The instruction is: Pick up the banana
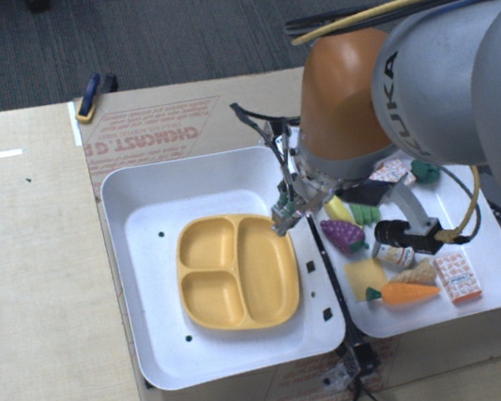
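Camera view, single moment. The arm [421, 80] reaches in from the right and hangs over the wall shared by the two bins. We see the gripper [285, 214] low over the left bin [134, 214], at the right edge of the yellow divided plate [239, 273]. The view is too cluttered there, so we cannot tell whether the gripper is open or closed, and we see nothing plainly held in it.

The banana [339, 210] lies in the right bin [499, 291], near its upper left corner. It is just right of the gripper and across the shared wall from it. Only a short yellow stretch shows, and the rest is hidden under the wrist.

Other things in the right bin:
- a yellow-green piece [365, 214] just beside the banana
- purple grapes [344, 234] just below it
- a pale yellow block [366, 275] and a carrot [409, 292] towards the front
- a small carton [458, 277] right of the carrot
- a teal piece [427, 172] near the back

The plate has three compartments and sits flat in the left bin. Both bins rest on a sheet of cardboard [154, 135].
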### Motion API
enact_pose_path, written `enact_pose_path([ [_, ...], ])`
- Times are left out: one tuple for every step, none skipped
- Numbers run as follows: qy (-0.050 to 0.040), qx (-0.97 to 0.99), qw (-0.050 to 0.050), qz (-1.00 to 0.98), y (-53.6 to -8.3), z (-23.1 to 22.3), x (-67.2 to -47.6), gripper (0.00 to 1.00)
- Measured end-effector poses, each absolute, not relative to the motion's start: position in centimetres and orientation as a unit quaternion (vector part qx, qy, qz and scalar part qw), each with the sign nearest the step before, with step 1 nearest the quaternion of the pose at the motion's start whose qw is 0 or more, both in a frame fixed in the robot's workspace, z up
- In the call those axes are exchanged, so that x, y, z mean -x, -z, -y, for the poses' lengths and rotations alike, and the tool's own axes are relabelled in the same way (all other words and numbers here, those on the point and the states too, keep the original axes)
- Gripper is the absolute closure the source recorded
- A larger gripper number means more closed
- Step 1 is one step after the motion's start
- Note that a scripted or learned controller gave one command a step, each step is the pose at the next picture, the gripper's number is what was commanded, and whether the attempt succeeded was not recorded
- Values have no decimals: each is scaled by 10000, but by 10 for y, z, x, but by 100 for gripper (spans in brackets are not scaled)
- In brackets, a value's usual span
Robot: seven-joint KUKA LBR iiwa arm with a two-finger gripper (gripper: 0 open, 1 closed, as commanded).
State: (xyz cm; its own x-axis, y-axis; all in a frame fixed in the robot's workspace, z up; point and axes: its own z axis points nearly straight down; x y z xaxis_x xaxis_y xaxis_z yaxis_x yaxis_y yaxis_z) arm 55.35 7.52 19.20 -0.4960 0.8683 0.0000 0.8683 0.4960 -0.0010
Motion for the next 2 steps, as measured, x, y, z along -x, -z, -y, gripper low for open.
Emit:
enact_pose_path([
  [0, 3625, -2, 9320, -192, -15, -506, 100],
  [0, 3624, -3, 9320, -192, -15, -506, 0],
])
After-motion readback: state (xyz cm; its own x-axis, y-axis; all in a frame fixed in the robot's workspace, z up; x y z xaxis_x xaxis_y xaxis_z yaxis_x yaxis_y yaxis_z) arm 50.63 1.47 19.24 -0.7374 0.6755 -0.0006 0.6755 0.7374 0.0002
